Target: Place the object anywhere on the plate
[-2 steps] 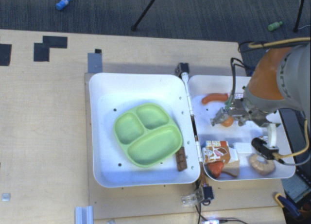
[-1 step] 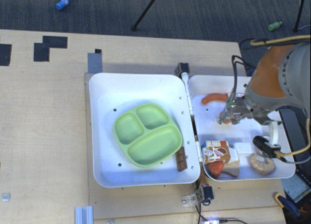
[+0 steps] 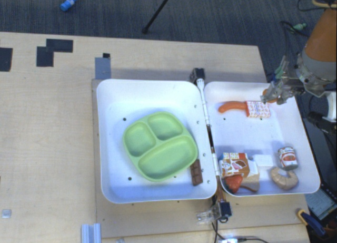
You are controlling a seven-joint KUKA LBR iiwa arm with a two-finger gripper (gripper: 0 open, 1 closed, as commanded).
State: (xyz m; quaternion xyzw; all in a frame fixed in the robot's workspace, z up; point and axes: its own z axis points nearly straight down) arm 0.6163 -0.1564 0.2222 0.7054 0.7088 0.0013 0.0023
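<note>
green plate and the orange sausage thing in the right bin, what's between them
In the camera view, between the green plate and the orange sausage lie bare white bin floor and the two bins' adjoining rims.

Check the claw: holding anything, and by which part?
Cannot tell. The claw sits at the right bin's far edge, beside the patterned white packet, too blurred to show a hold.

Bench [image 3: 47, 147]: two bins side by side. Left bin [image 3: 113, 99]: plate [image 3: 160, 145] at centre, bar [image 3: 196, 173] at its right front edge. Right bin [image 3: 300, 131]: sausage [image 3: 231, 107] and card [image 3: 258, 109] at back; carton [image 3: 235, 164], can [image 3: 287, 157], pastry [image 3: 284, 178] in front
</note>
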